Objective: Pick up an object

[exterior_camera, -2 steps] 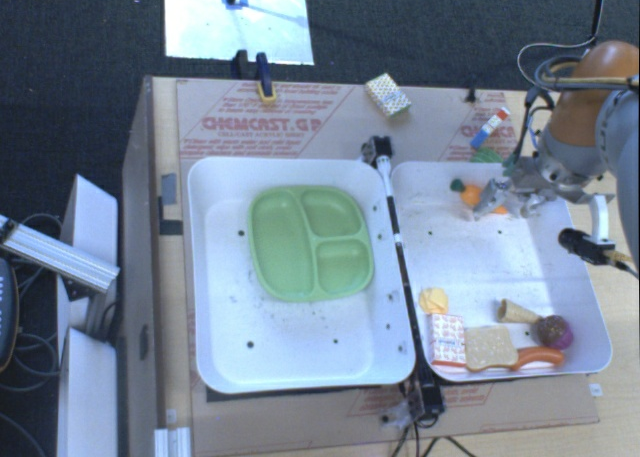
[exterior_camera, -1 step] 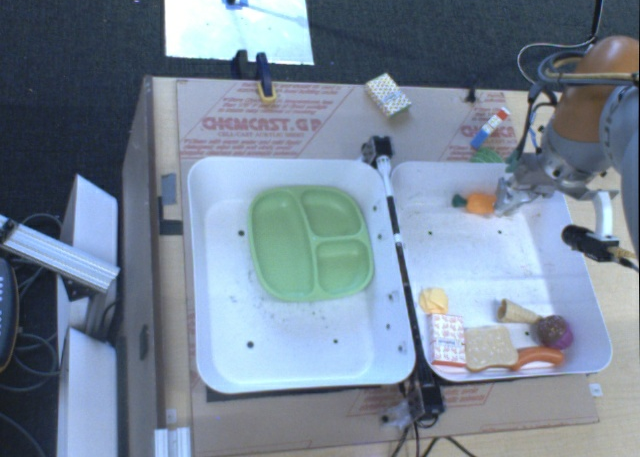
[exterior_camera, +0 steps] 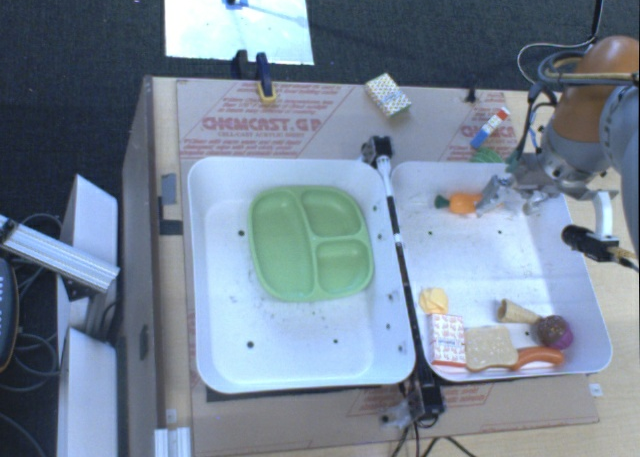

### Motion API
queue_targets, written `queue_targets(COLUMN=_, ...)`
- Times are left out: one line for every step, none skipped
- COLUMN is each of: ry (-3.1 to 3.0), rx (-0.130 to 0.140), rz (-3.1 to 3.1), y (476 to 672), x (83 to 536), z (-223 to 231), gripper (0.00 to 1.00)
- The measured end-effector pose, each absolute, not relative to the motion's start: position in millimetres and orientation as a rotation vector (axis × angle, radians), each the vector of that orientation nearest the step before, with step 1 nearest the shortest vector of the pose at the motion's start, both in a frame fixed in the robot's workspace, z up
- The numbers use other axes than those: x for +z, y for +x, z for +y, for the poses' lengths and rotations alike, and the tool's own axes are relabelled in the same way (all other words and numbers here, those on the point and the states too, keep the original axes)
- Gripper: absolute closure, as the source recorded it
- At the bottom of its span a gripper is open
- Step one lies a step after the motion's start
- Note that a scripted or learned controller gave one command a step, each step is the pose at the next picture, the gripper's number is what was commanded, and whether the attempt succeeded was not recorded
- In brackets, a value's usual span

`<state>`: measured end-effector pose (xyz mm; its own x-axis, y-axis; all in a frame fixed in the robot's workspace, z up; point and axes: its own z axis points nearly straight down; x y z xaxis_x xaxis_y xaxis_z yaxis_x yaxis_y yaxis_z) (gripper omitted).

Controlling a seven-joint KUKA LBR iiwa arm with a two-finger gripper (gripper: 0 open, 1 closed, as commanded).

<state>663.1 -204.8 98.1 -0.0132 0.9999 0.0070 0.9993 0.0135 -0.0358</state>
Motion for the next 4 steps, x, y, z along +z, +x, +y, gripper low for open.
queue_targets(ry=-2.22, rx=0.001, rz=-2.221, y=570.2, x=82.8, z=-206.8, gripper=0.0)
queue_targets(ry=-2.203, rx=0.024, rz=-2.205, y=663.4, x=79.3, z=-133.3, gripper=0.0)
queue_targets(ry=-2.196, rx=0.033, rz=-2.201, y=661.5, x=86.4, z=-133.6, gripper=1.0)
queue_targets(ry=-2.201, rx=0.025, rz=-2.209, y=663.5, x=87.9, z=-133.8, gripper=0.0)
